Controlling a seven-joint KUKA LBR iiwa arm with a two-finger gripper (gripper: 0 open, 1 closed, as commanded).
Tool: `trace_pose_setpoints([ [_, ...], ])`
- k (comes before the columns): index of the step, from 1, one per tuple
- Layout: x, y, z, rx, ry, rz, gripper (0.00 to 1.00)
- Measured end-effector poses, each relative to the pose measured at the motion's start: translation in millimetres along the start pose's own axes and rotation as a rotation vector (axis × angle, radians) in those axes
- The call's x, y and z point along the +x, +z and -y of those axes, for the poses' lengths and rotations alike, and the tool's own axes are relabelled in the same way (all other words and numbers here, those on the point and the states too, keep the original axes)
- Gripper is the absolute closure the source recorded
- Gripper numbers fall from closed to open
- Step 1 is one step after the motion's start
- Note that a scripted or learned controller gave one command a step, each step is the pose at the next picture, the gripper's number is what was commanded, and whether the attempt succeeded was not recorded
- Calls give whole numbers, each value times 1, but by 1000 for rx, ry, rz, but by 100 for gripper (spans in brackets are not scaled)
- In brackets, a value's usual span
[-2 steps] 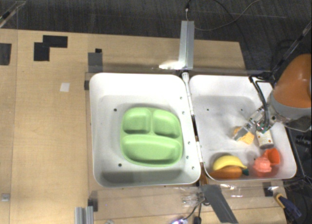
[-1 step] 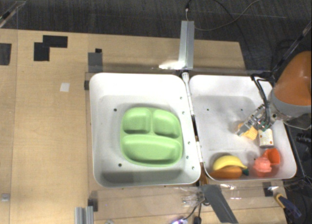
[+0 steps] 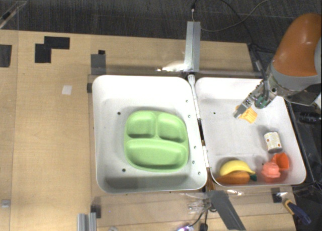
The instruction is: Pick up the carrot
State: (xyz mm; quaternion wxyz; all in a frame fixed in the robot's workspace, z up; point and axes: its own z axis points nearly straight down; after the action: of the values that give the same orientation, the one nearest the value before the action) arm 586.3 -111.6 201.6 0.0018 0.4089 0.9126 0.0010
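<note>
The claw (image 3: 245,108) is hovering over the right white bin (image 3: 221,124), gripping a small yellow block (image 3: 249,117) rather than the target. The orange carrot (image 3: 235,177) is lying at the bin's near edge, tucked against a yellow banana (image 3: 235,167), crowding any approach.
</note>
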Motion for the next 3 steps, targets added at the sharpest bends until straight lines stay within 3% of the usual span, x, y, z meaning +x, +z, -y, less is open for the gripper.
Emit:
trace_pose_setpoints([
  [1,32,7,-72,1,114,-1,100],
  [2,84,11,-171,2,-77,-2,100],
  [3,64,-36,-142,1,59,-1,100],
])
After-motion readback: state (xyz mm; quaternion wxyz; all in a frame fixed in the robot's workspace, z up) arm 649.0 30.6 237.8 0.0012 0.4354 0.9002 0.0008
